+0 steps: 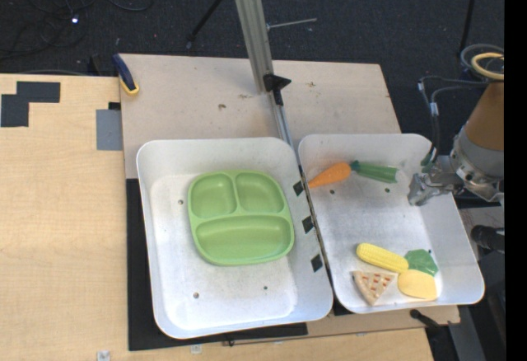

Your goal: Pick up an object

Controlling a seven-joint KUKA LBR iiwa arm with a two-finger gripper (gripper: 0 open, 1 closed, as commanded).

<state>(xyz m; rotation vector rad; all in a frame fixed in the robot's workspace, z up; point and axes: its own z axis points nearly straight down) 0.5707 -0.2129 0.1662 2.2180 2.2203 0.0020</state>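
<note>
Two white bins sit on the counter (346,79): the left bin (165,285) has one green divided plate (240,218); the right bin (449,219) holds one toy carrot (329,175), one corn cob (381,256), one pizza slice (372,286), one lemon-yellow piece (418,285). The pincer (420,190) hovers at the right bin's edge; grip unclear.

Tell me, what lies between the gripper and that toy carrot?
In the camera view, only bare white floor of the right bin separates the gripper from the carrot's green top.

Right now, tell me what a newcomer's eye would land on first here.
The bright green divided plate in the middle of the left bin stands out most. Next comes the toy food in the right bin: a carrot near its upper left, and a corn cob, a pizza slice and a yellow piece clustered at its lower right. The gripper hovers at that bin's right rim.
</note>
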